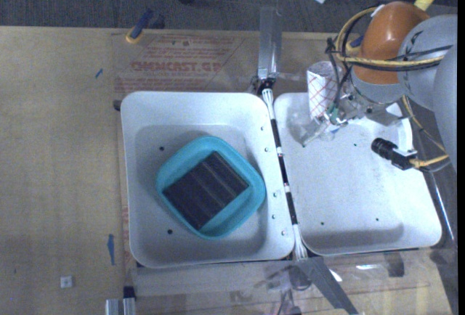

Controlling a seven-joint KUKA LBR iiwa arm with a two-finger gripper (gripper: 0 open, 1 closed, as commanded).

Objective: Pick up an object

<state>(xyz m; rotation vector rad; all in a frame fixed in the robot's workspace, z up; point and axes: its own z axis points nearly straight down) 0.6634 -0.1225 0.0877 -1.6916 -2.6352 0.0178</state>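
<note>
Arm over the right bin, cup at the gripper

Nearest my camera is the arm (425, 52) itself, its orange band high on the right, reaching in over the far side of the right bin (363, 219).

From the cup outward: a white cup (322, 91) with red markings sits tilted at the far left corner of the right bin, right against the gripper (328, 121). I see the cup touching the gripper body, but I cannot tell whether it sits between the fingers, and I cannot tell how far the fingers are spread; that area is blurred and partly hidden by cables. Just below the cup lies a pale, crumpled or clear piece I cannot identify.

On the arm's lower side a black cylinder (387, 150) juts out over the bin floor; I read it as part of the arm's fittings.

Room to move: the near half of the right bin is bare white floor. The divider (280, 161) between the bins runs just left of the cup, close to the gripper.

Across it, the left bin (145, 125) holds a blue tray (251, 186) with a dark ridged block (205, 189) lying inside it, well apart from the gripper.
</note>
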